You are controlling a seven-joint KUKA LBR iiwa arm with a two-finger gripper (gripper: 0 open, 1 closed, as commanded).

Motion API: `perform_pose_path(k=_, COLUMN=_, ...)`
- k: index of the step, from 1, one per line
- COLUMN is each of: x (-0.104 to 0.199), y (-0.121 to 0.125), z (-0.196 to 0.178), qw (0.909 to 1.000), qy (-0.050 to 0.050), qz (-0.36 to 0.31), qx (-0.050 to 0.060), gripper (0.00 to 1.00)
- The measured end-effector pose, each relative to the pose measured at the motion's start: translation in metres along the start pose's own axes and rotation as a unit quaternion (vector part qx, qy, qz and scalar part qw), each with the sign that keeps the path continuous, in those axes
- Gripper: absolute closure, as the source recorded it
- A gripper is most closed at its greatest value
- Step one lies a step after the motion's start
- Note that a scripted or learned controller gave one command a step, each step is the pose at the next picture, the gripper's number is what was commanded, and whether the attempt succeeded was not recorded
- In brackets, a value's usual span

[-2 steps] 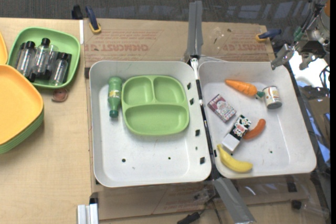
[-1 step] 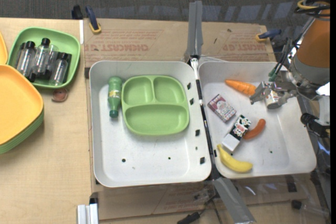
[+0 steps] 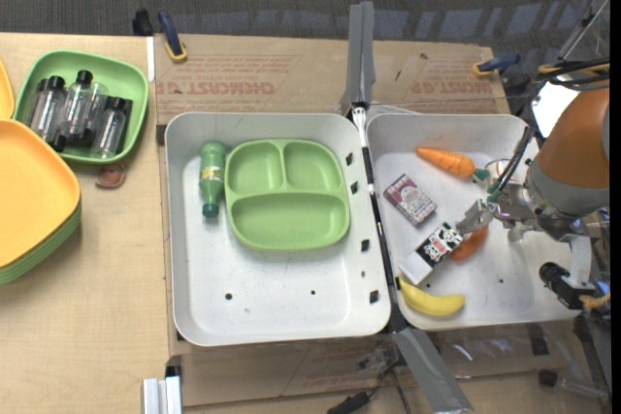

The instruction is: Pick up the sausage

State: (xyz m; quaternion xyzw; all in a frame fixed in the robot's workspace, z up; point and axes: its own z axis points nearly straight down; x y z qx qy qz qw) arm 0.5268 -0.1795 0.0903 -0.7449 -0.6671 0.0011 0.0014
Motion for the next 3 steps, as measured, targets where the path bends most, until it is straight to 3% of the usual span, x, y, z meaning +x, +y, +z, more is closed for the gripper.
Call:
perform_pose_path(k=1, x=-0.001, y=0.0, z=-0.008, qw=1.0, qy=0.0, qz=0.002, qx=0.0, gripper=1.0)
perform_pose_path(k=2, x=0.011, y=0.089, z=-0.113, qw=0.9982, qy=-0.001, qz=-0.06, qx=-0.002, gripper=1.0)
perform_pose_path(k=3, x=0.098, y=0.06, z=-0.101, qw=0.9894, qy=-0.001, qz=-0.145, qx=0.0, gripper=1.0)
